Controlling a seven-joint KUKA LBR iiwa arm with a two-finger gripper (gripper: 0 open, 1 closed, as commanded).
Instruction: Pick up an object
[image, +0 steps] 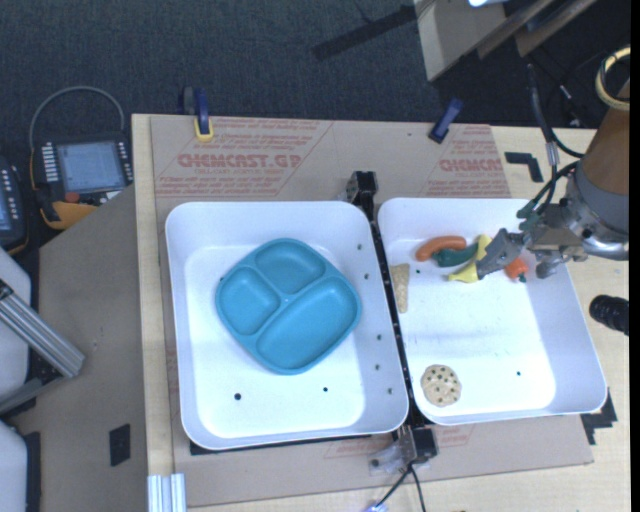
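In the right bin (560, 385), an orange carrot-like toy (441, 246) lies near the far wall, with a green piece (456, 259) and a yellow banana-shaped toy (470, 270) just beside it. My gripper (508, 258) hangs low over the bin's far right part, right next to the yellow toy. A small orange bit (516, 268) shows at the gripper's tip; whether it is held is unclear. A round cookie (440, 384) lies near the bin's front. A beige stick-shaped piece (400, 288) rests along the bin's left wall.
The left bin (190, 250) holds a blue divided plate (288, 304). A black clamp (361, 186) sits at the far end of the seam between the bins. The arm's grey body (600, 205) and cables reach in over the right edge.
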